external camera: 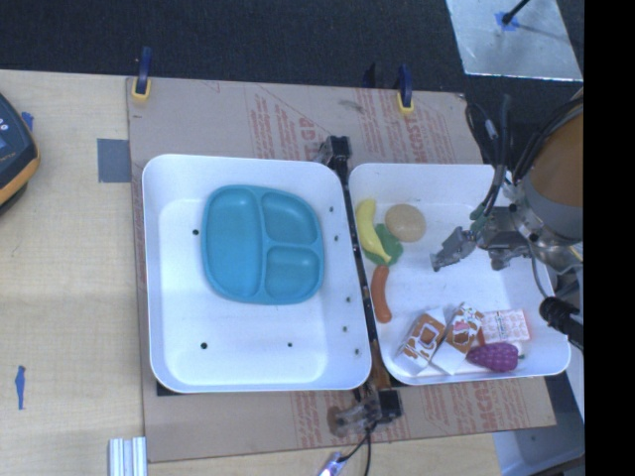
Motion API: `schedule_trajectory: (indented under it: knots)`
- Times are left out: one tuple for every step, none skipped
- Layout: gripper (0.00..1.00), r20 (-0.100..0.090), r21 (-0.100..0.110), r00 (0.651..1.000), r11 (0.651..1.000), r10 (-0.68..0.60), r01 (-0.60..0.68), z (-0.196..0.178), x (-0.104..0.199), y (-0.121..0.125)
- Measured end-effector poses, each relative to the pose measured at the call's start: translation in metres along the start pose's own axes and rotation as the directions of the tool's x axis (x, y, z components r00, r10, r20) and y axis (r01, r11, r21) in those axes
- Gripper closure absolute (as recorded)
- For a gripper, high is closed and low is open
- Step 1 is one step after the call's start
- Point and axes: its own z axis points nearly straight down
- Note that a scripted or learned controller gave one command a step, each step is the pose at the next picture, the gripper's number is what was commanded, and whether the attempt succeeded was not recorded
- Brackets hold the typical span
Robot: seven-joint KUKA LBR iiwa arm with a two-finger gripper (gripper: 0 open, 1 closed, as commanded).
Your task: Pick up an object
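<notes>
Hovering over the right bin point(437, 178) at the right of the frame, my gripper point(448, 253) points left toward the bin's middle, above bare white floor. Whether my jaws are spread or closed I cannot tell, and nothing shows between them. Left of me lie a banana point(368, 228), a green piece point(389, 247) touching it, a round tan bun point(405, 222) and an orange carrot point(381, 294). Along the bin's lower edge sit small packets point(446, 335) and a purple bunch of grapes point(493, 357). A blue divided plate point(263, 244) rests in the left bin point(174, 296).
</notes>
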Motion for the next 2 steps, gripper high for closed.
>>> schedule_trajectory:
  knots:
    - [0.00,0.002,0.000,1.000,1.000,-0.002,0.002,0.041,0.034,0.066]
    - [0.00,0.002,-0.002,1.000,1.000,-0.002,0.002,0.040,0.067,0.079]
